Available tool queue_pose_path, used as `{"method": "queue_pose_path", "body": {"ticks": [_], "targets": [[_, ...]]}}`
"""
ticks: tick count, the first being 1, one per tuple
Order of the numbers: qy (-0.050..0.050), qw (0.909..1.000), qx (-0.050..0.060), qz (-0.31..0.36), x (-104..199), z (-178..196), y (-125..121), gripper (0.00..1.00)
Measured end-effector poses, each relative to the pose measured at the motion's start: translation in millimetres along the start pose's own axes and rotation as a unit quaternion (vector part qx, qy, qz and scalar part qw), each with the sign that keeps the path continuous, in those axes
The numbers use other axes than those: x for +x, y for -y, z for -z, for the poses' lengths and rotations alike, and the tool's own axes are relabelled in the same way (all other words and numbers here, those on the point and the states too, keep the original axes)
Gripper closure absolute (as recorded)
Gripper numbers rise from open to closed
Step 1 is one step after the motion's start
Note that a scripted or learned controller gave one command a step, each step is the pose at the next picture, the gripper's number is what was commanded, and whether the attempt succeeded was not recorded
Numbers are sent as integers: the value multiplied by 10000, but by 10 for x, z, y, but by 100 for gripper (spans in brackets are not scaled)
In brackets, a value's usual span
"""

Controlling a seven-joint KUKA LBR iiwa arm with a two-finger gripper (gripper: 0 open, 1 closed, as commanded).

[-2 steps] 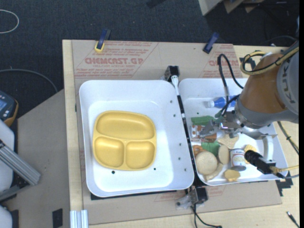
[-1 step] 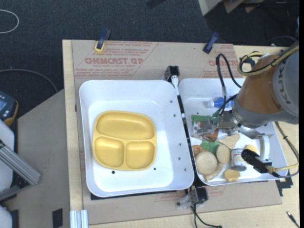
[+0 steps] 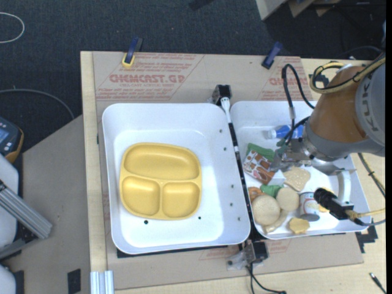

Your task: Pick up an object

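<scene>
Yellow divided tray point(image 3: 161, 180): centre of left bin point(image 3: 116, 121). Small food items point(image 3: 275, 204): heaped along right bin's point(image 3: 245, 112) near edge. Tool point(image 3: 288, 156): low over that heap; grip state cannot be told.

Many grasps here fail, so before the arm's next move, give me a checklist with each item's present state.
1. Arm over the right white bin that holds the items: ok.
2. Pincer placed above the pile, near the red-and-white packet: ok.
3. Pincer finger state: cannot tell.
4. An item held between the fingers: cannot tell.
5. Items apart enough for a clean grasp: not ok; the pale round pieces lie crowded together.
6. Yellow three-compartment tray lying flat in the left white bin: ok.
</scene>
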State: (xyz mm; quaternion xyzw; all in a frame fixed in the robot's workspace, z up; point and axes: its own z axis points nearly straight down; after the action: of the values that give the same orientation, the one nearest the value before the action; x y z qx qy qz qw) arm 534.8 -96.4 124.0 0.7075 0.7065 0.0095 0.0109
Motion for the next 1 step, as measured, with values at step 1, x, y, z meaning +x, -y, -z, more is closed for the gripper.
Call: {"method": "queue_pose_path", "body": {"ticks": [1], "targets": [[2, 9999, 108, 8, -100, 575, -62, 100]]}}
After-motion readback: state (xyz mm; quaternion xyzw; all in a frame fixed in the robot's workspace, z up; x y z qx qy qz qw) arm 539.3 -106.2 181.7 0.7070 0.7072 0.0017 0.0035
